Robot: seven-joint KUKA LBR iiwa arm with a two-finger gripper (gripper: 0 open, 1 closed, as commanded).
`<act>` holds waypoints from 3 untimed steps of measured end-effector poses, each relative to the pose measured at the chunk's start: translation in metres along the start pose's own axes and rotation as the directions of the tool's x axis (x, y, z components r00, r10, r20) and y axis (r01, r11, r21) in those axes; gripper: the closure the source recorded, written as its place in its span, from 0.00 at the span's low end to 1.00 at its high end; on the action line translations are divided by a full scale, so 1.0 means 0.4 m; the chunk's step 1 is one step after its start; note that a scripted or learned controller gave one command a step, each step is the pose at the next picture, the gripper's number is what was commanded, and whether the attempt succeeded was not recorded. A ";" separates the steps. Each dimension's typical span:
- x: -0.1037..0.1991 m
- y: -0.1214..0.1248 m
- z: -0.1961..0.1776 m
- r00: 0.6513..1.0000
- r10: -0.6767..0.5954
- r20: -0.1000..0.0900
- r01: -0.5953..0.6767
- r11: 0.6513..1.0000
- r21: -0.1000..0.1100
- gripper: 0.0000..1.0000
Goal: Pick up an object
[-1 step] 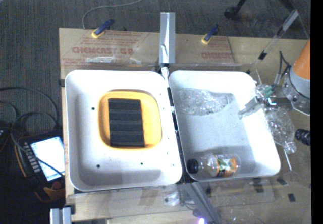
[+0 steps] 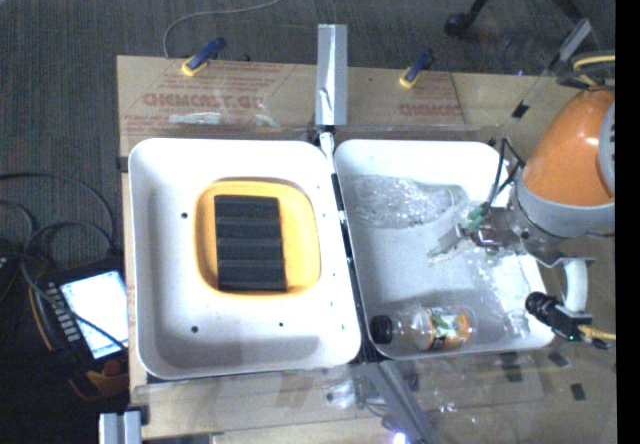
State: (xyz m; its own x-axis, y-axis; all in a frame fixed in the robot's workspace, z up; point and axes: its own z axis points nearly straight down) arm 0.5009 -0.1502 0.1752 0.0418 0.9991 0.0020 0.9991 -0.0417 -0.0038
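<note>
My claw [image 2: 468, 230]: over the right side of the right bin [image 2: 400, 277] — whether it is spread or closed I cannot tell, nor whether it has anything.
Just beside it: a crumpled clear plastic piece [image 2: 405, 200] in the far part of that bin, reaching toward my claw.
Bottle [image 2: 425, 328]: lying on its side along the near wall of the right bin, dark cap to the left, well apart from my claw.
Left bin [image 2: 165, 252]: a yellow tray with a black ribbed block [image 2: 250, 242] in its middle.
</note>
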 end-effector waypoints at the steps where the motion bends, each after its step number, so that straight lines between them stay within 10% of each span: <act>1: -0.052 0.307 0.009 0.997 0.083 0.006 -0.083 0.997 -0.001 0.00; 2: -0.032 0.231 -0.184 1.000 0.030 0.004 -0.030 1.000 -0.003 0.00; 3: -0.018 -0.004 -0.092 1.000 0.023 0.002 -0.023 1.000 0.000 0.00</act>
State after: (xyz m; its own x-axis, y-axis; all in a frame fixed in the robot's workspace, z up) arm 0.4993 -0.1574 0.2119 0.0645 0.9979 0.0002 0.9979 -0.0645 -0.0040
